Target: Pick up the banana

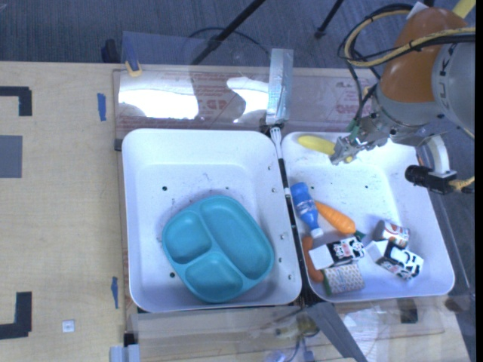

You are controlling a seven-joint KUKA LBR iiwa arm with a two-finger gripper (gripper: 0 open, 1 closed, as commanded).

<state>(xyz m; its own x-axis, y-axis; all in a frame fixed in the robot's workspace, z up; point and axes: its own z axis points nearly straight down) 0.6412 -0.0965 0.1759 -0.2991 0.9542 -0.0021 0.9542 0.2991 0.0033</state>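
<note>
Grey metal fingers of the gripper (pixel 346 151) sit low over the far left corner of the right bin (pixel 423 202), just at the right end of the banana (pixel 317 143). Finger spacing cannot be determined at this resolution, and no object is visibly clamped between them. The banana lies flat on the bin floor near the far wall, its yellow body extending left from the gripper tip. The arm (pixel 423 74), grey with an orange band, enters from the far right.

Nearer in the same bin: a blue bottle (pixel 305 207) along the left wall, a carrot (pixel 336 217) beside it, and small black-and-white cartons (pixel 400 261) to the near right.

The left bin (pixel 143 164) holds a teal divided plate (pixel 217 247).
</note>
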